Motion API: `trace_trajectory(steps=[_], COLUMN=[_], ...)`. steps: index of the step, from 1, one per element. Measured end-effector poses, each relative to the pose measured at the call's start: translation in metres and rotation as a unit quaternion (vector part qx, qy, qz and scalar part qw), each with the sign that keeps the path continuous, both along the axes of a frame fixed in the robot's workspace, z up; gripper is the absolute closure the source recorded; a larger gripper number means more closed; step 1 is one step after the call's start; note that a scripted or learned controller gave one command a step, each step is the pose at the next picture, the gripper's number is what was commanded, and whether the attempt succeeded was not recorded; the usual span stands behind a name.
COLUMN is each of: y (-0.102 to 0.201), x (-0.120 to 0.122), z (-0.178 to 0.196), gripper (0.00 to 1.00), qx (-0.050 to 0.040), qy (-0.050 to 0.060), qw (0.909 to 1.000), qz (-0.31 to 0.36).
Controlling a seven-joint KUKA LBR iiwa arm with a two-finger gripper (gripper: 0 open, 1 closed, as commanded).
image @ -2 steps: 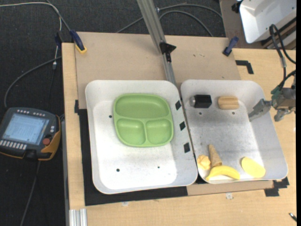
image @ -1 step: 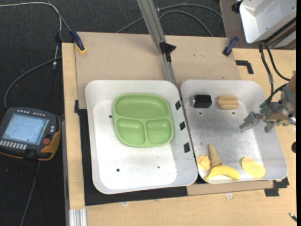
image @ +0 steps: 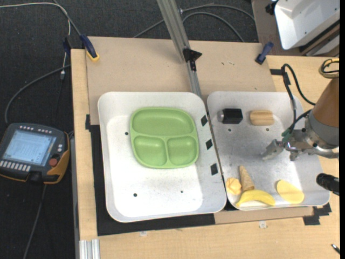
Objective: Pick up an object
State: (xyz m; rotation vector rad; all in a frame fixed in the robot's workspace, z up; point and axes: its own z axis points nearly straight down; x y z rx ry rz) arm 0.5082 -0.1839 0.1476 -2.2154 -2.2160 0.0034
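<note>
Wooden bench (image: pixel 161 63) bears two white bins (image: pixel 124 198), apparently on black matting (image: pixel 99 225).

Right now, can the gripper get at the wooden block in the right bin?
Probably yes. The gripper hangs over bare bin floor, and the wooden block lies alone near the far wall, with the black block well apart from it.

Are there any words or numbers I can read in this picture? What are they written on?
No text can be read anywhere.
The handheld controller left of the bench has a lit screen, but whatever is on it is too small and blurred to read.
The green divided plate, the black block and the wooden block show no writing.
</note>
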Motion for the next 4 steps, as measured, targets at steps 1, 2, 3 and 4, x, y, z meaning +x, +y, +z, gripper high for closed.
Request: trace_trajectory(steps=[1, 2, 3, 4], y=[-0.006, -0.006, -0.015, -0.014], x=[0.0, 0.002, -0.001, 0.004], z=[-0.045, -0.031, 0.018, 0.082], gripper=[0.0, 1.0, 1.0, 1.0], qx=[-0.0008, -0.0015, -0.0032, -0.0036], qy=[-0.001, -0.004, -0.006, -0.008], qw=[1.0, 1.0, 1.0, 1.0], qz=[0.0, 0.0, -0.001, 0.001])
